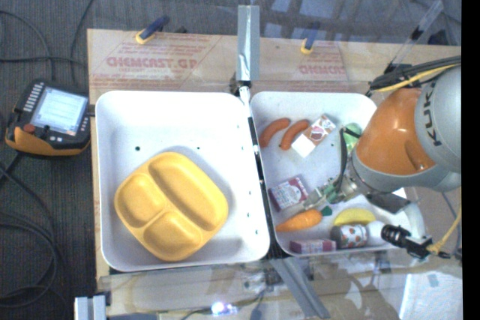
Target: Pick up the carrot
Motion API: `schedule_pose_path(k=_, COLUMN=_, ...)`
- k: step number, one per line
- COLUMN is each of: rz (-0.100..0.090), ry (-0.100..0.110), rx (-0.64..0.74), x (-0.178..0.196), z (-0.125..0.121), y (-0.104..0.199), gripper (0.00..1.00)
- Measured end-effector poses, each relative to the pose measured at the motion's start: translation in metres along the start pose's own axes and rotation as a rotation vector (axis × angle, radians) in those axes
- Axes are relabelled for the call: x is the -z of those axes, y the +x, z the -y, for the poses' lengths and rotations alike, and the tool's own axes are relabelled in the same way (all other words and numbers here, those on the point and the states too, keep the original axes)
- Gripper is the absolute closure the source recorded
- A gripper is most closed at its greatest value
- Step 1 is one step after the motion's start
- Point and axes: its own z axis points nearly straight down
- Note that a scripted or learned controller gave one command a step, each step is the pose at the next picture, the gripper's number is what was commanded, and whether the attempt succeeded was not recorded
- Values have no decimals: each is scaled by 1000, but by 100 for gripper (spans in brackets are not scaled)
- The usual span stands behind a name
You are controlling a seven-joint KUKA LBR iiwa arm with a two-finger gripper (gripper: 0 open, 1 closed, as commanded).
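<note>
The orange carrot [300, 221] lies in the right bin [262, 183] near its front wall, with its green top pointing right. My gripper [328, 195] hangs just behind and to the right of the carrot, close over the leafy end. The orange band of the arm [390, 142] covers the bin's right side. Nothing shows in the gripper's hold.
Around the carrot lie a pink packet [289, 192], a yellow banana [354, 217], a small can [349, 236] and a pink bar [311, 245]. Two sausages [283, 133] and a small carton [315, 135] sit at the back. A yellow divided tray [171, 204] rests in the left bin.
</note>
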Motion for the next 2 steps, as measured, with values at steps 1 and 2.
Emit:
schedule_pose_path(k=1, rz=-8, ry=19, rx=-300, x=83, z=-10, y=37, gripper=100)
schedule_pose_path(k=2, rz=-8, ry=19, rx=-300, x=83, z=-10, y=37, gripper=0)
